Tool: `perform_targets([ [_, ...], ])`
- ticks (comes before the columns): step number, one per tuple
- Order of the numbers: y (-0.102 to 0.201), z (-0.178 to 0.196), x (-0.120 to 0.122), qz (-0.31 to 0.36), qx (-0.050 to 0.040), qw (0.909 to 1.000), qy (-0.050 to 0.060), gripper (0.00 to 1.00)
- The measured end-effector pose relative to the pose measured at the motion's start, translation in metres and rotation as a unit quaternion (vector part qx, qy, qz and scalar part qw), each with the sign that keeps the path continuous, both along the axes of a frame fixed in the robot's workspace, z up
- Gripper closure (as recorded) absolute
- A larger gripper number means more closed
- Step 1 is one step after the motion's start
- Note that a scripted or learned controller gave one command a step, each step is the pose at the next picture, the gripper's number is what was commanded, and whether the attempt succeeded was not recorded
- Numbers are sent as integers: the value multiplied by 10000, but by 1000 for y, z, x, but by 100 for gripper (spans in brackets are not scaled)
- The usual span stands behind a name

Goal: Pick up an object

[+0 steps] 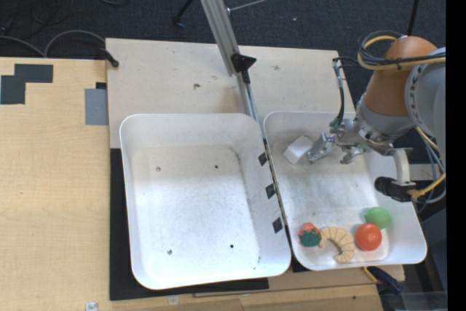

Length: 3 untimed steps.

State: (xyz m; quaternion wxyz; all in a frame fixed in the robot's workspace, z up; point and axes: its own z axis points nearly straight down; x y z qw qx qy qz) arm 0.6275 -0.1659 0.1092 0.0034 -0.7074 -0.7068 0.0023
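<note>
Arm reaching into the right bin from the right, gripper low near a pale block.

The gripper (318, 150) sits over the upper part of the right bin (306, 189), just beside a small grey-white block (297, 150) lying on the bin floor. Along the bin's near edge lie a red-and-green toy (309, 234), a tan croissant-shaped toy (338, 242), a red ball (368, 237) and a green piece (378, 215), close together. The left bin (145, 178) adjoins it, and a slanted aluminium rail (216, 14) rises behind them.
</note>
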Motion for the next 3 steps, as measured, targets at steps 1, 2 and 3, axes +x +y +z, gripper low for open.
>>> perform_targets([
  [1, -1, 13, 1, -20, -6, 10000, -24, 100],
  [2, 8, 64, -2, 9, -9, 10000, -55, 100],
  [3, 7, 107, 2, 8, -12, 10000, -57, 100],
])
